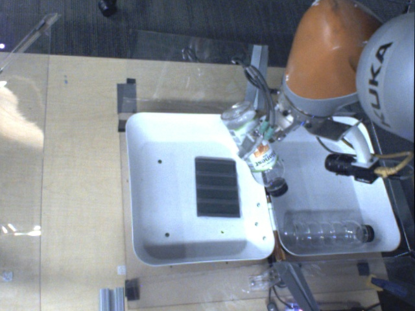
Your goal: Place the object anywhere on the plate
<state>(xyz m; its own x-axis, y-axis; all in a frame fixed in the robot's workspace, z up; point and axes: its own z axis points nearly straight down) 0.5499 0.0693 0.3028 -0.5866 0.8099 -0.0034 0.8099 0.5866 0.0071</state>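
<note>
The gripper (264, 137) hangs over the seam between the 2 bins, with a small clear bottle (261, 153) clamped between its fingers, which are closed onto the bottle's middle. The bottle is held off the bin floor and tilted, its clear base up and toward the left bin (149, 193), its black cap down and toward the right bin (382, 212); an orange and white label wraps its middle. It straddles the left bin's right rim, cap end just over the right bin's left edge. Left of the bottle, near the middle of the left bin, lies the plate (217, 186), a dark ribbed rectangle flat on the white floor; the bottle is near the plate's upper right corner but apart from it. Above the gripper, the arm (331, 50) shows its orange band and grey casing, coming in from the right over the right bin's far side. Below the bottle, along the right bin's near wall, a 2nd, larger clear bottle (327, 232) lies on its side, with its dark cap pointing right. Both bins rest on a pale wooden bench (71, 173).
</note>
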